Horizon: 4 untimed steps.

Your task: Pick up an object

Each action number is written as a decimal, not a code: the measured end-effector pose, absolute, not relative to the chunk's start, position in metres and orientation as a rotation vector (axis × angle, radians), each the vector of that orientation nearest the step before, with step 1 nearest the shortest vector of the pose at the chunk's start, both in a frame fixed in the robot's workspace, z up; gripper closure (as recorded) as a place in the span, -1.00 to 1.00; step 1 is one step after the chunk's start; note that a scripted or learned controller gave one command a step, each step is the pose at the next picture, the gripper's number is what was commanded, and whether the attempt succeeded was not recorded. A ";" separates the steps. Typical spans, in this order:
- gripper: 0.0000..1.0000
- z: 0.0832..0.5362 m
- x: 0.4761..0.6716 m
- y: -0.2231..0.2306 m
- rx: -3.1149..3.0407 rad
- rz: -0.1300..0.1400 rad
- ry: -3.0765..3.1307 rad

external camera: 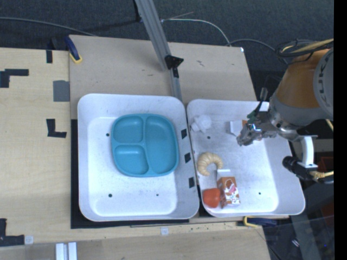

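Note:
In the right bin lie a beige croissant-shaped piece, a red tomato-like ball, a red and white carton beside it, and a small clear crumpled piece at the far left corner. My gripper hangs over the bin's upper middle, right of the clear piece and above-right of the croissant. A small white block sits just left of it. I see nothing between its fingers.
The left bin holds a blue divided plate. A grey metal pole slants down to the gap between the bins. The arm's orange band fills the right side above the right bin.

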<state>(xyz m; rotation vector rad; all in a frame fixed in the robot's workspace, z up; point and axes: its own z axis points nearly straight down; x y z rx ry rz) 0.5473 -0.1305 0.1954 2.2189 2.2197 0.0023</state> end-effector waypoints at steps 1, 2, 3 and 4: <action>1.00 0.248 0.549 -0.130 2.216 0.004 2.220; 1.00 0.251 0.556 -0.083 2.215 0.002 2.229; 1.00 0.238 0.567 -0.039 2.217 -0.002 2.229; 1.00 0.244 0.583 0.009 2.215 0.001 2.230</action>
